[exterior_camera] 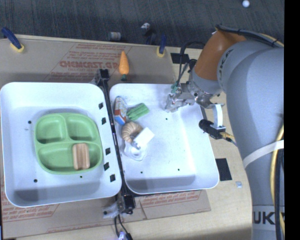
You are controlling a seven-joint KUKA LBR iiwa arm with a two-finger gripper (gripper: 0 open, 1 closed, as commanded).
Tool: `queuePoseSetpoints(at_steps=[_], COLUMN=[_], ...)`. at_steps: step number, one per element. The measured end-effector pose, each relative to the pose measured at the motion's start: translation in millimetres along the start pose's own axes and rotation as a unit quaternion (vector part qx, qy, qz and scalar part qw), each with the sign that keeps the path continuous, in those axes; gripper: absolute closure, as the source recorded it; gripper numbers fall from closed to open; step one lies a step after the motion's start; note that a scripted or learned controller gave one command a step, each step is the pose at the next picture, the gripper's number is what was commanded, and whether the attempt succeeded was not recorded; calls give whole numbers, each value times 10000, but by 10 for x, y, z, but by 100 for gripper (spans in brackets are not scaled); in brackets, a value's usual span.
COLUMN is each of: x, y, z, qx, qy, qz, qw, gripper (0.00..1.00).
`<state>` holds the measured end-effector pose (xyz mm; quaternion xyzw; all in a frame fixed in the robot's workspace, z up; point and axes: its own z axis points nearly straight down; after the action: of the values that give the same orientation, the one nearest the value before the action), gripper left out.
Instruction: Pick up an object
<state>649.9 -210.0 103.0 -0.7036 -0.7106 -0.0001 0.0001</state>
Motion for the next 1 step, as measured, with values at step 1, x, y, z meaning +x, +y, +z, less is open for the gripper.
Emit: queuePoseSetpoints(at_steps=[1], x=[171], y=[-835], z=[-1196], qx=[-8], qy=[-7], qz=[30], qw=[10000], gripper=[100])
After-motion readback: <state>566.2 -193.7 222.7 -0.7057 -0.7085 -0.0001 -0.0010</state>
